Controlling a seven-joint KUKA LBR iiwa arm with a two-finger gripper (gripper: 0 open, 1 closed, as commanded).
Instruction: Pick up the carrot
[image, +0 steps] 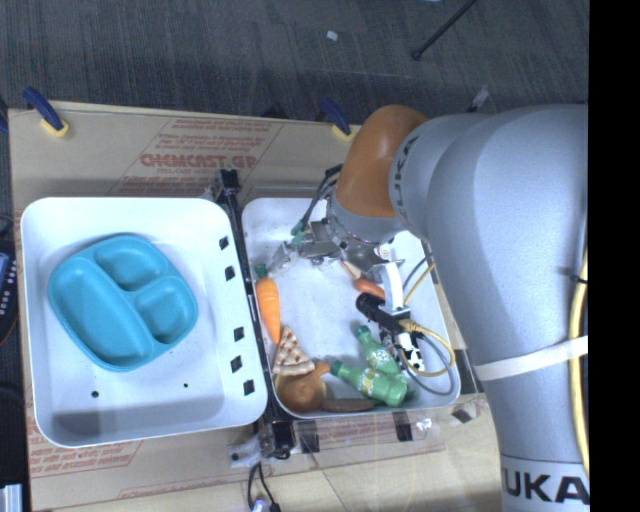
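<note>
Landmark: the black divider (243, 290) between the two white bins.

Carrot (268, 309): lies in the right bin (300, 215), just beside the divider, long axis running along it, about halfway down the bin's left wall. Orange, with a green tip at the end farther from the camera. Not touched by the arm.

Pizza-slice toy (289, 350): directly below the carrot, also close to the divider. Below that, a brown rounded item (301, 387) in the near corner of the bin. Further from the divider, along the near wall, green bottles (378, 372).

Gripper (322, 243): inside the right bin, toward its far end, above and to the right of the carrot, apart from it. Jaws: cannot tell how far open; the wrist, cabling and arm body (500, 250) obscure them, and nothing is visibly between them. A small orange item (368, 287) lies under the wrist, well away from the divider.

Left bin (40, 300): on the other side of the divider, holds a blue sectioned plate (122, 300). Both bins sit on a cardboard-covered surface (200, 150).
</note>
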